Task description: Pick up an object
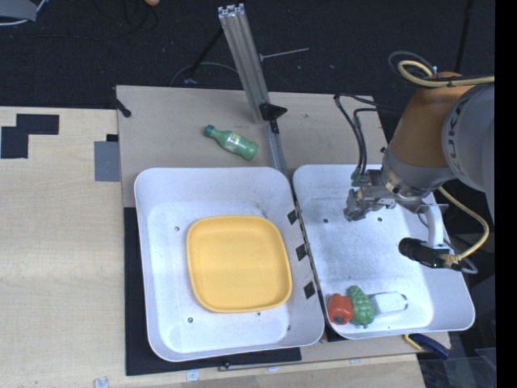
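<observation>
We see the gripper (358, 206) poised over the bare upper part of the right bin (452, 314), its grip too blurred to judge, well apart from the red-and-green toy (352, 307) at that bin's near wall, seemingly between attempts at a pick.

On my feed the arm (472, 136) is a thick grey cylinder with a broad orange band (426, 128) above the wrist. Black cables and a yellowish hose (410, 68) loop around it. I see a small metal-grey gripper (359, 204) and a black fitting (423, 251) beside it.
</observation>
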`<state>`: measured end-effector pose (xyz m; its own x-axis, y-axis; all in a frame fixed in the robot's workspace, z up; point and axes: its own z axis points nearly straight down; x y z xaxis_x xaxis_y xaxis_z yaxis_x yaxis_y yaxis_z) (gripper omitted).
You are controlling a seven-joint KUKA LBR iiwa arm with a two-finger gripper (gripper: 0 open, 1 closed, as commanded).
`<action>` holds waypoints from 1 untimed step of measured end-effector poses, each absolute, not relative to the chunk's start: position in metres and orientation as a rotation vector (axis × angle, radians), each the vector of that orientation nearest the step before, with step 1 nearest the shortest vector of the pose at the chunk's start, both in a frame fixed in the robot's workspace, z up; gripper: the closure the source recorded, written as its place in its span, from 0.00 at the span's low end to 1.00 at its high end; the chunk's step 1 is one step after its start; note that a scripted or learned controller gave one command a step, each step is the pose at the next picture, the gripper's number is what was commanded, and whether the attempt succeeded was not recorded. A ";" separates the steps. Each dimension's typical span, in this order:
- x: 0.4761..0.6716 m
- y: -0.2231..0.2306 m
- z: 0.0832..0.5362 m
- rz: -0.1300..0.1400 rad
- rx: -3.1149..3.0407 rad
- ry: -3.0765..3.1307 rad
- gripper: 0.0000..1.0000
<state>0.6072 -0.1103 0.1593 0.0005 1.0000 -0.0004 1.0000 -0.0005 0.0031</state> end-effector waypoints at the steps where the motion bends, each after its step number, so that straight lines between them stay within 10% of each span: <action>1: 0.608 -0.111 0.221 0.003 2.221 2.219 1.00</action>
<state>0.6080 -0.1110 0.2213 0.0010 1.0000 -0.0003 1.0000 -0.0010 0.0031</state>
